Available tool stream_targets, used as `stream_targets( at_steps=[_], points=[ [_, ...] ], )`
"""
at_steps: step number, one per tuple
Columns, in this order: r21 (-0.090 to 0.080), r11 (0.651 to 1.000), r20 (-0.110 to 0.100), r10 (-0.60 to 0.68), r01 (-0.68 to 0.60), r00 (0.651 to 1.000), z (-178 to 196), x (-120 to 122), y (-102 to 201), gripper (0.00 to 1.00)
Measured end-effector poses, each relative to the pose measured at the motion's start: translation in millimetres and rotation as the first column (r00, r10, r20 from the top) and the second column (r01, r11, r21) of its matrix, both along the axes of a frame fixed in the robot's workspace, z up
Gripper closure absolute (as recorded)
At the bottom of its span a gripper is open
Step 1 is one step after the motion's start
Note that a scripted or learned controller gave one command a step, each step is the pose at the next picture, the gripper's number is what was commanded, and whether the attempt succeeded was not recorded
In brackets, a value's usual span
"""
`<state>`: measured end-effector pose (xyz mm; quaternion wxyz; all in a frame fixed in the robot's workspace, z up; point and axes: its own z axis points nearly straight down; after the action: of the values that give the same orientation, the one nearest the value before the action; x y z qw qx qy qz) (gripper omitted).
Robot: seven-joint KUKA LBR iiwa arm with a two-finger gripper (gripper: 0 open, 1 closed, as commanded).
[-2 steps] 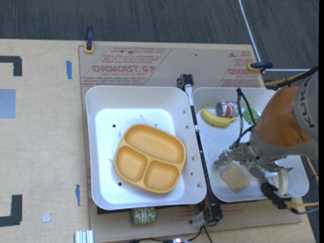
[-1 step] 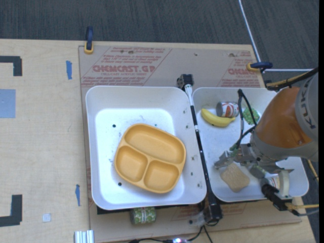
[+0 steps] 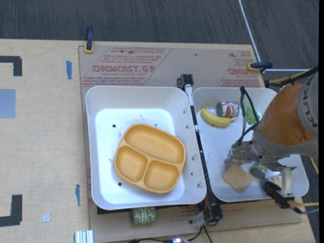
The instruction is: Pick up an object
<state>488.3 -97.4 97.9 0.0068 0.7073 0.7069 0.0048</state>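
Worktop [image 3: 40, 151], pale wood, carries a brown board with red print and two shallow white bins side by side.

Left bin [image 3: 96, 135]: holds one yellow-orange divided plate [image 3: 150, 157], three compartments, lying flat and turned at a slant, roughly mid-bin.

Right bin [image 3: 212, 151]: banana [image 3: 216, 118] near the far rim, curved, lying flat. Small can [image 3: 228, 109] with red and white label just beside it, on its side, touching or nearly touching the banana's far end. Something green [image 3: 249, 114] by the far right part of the bin, partly behind the arm; kind unclear. Tan slice of bread or sponge-like block [image 3: 237, 177] near the front rim.

Arm [image 3: 286, 123], grey with orange band, reaches in from the right and covers much of the right bin. Pincer [image 3: 246, 155] is low over the bin, just above and beside the tan block. Cannot tell how the pincer stands, wide or narrow; wrist and cables hide it. Nothing seen gripped.

A green-labelled can [image 3: 144, 215] lies on its side outside the bins, at the left bin's front edge.
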Motion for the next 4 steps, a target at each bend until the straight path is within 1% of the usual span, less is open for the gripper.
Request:
stream_targets(
  at_steps=[1,2,3,4],
  points=[
    [0.003,1.0,-0.013,0.002,-0.002,1.0,87,-7,54,1.0],
    [0.003,1.0,-0.013,0.002,-0.002,1.0,87,-8,54,0.0],
    [0.002,1.0,-0.012,0.0,0.0,1.0,-11,9,3,0.0],
    [0.002,1.0,-0.008,0.0,0.0,1.0,-11,-6,3,0.0]
  ],
)
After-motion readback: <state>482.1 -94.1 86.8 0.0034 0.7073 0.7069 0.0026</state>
